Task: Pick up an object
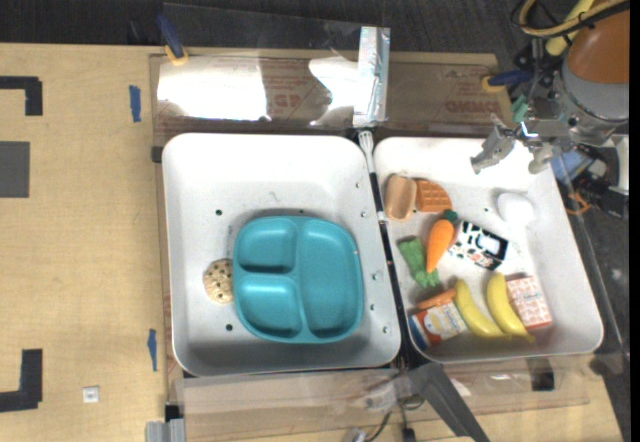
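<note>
Grey metal fingers of the end effector are seen spread apart above the far right corner of the right bin, with nothing between them. The arm, with its orange band, is seen reaching in from the right, just past the bin's far rim.

Within the right bin, below and to the left of the end effector, a bread slice and an orange waffle-like piece are found side by side near the far left wall. A carrot is laid at a slant just nearer, with a green piece touching its left side. A black-and-white packet is set to the right of the carrot. Along the near wall are lined, from left to right, a small can, two bananas and a red-and-white carton.

In the left bin, a teal divided plate is placed near the middle, and a cookie is seen touching its left edge. Both bins are carried on a wooden surface, with a clear plastic sheet lying beyond the left bin.
</note>
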Robot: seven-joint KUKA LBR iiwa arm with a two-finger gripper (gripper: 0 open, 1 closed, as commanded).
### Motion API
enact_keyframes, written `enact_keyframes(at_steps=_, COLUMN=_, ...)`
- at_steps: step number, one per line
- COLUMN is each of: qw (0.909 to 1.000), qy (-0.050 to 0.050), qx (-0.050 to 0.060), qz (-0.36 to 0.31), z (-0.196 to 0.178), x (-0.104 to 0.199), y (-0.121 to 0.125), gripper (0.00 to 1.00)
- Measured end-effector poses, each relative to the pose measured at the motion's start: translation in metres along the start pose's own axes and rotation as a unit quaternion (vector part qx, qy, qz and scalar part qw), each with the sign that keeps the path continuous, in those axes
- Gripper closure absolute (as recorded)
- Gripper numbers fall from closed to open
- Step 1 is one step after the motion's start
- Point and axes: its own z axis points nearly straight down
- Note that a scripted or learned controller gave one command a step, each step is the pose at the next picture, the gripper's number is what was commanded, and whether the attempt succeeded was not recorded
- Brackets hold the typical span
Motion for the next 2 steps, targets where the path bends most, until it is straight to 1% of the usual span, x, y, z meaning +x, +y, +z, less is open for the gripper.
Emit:
enact_keyframes(at_steps=1, qw=0.9995, qy=0.0, qx=0.0, qz=-0.032, z=0.139, x=0.047, y=-0.019, gripper=0.0)
enact_keyframes(at_steps=2, qw=0.9995, qy=0.0, qx=-0.003, qz=-0.031, z=0.127, x=0.046, y=-0.018, gripper=1.0)
